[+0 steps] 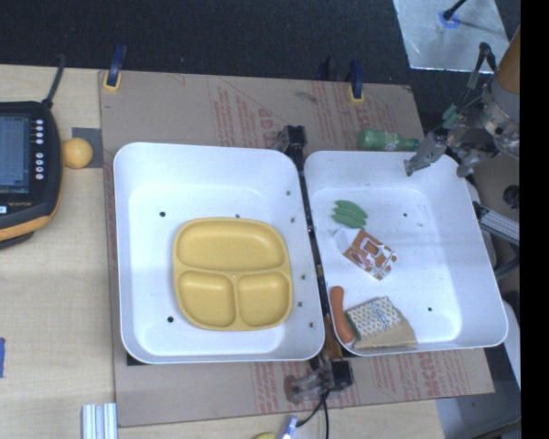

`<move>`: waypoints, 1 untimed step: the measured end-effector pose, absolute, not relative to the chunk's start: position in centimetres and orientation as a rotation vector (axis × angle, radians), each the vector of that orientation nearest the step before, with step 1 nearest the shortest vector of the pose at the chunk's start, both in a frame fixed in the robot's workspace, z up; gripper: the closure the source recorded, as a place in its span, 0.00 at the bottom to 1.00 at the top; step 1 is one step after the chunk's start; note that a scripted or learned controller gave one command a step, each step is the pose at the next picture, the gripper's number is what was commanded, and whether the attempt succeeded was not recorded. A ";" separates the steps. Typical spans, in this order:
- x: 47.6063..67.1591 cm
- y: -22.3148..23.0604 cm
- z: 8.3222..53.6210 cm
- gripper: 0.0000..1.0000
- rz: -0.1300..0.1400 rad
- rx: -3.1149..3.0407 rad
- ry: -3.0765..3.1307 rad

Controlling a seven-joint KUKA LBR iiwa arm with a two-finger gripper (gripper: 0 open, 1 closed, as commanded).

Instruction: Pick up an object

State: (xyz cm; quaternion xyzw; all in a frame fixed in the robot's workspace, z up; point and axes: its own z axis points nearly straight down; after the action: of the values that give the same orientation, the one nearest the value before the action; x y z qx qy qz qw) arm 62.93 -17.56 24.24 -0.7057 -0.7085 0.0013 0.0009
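Objects (370,254) below raised gripper (436,156)

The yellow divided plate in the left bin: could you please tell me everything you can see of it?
The yellow divided plate is a rounded rectangle of matte, pale mustard plastic, as it looks. Raised ridges split it into three compartments: one wide one along the far side and two smaller ones along the near side, with nothing in them. It lies flat and right way up on the floor of the left bin, slightly nearer the front wall, touching only the bin.
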 end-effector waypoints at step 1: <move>65.6 -13.5 16.5 0.00 0.006 -2.213 -2.225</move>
State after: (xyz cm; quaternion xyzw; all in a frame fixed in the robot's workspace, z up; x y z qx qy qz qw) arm 65.59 -13.52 16.54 -0.7052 -0.7090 0.0019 0.0015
